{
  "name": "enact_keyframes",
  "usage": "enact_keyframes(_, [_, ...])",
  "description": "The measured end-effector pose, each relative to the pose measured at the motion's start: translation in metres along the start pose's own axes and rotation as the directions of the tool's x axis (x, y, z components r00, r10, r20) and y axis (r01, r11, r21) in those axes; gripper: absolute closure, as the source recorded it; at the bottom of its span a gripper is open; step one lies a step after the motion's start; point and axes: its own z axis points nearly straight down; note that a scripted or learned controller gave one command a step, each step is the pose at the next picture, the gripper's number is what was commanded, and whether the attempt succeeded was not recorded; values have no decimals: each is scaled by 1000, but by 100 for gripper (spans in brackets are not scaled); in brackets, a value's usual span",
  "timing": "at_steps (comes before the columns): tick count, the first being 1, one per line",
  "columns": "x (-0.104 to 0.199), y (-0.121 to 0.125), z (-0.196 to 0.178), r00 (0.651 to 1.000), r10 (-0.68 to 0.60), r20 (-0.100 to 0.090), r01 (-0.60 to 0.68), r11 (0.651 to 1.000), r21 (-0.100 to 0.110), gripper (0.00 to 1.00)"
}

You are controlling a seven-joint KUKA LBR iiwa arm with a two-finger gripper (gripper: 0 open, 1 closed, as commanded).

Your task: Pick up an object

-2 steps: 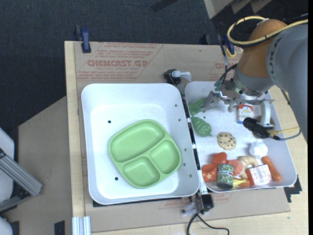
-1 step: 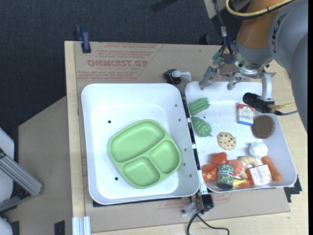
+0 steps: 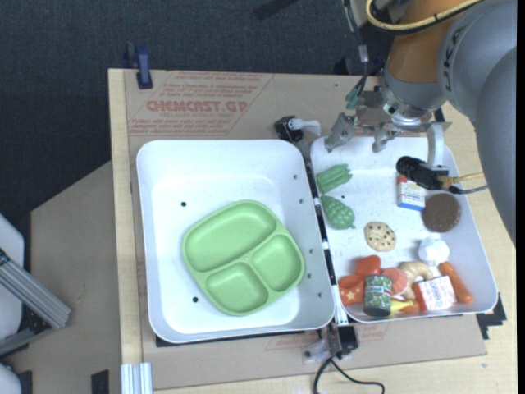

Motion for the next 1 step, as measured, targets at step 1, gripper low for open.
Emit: enact_keyframes(1, [13,0,0,1000,1,0,-1,1000,2,0])
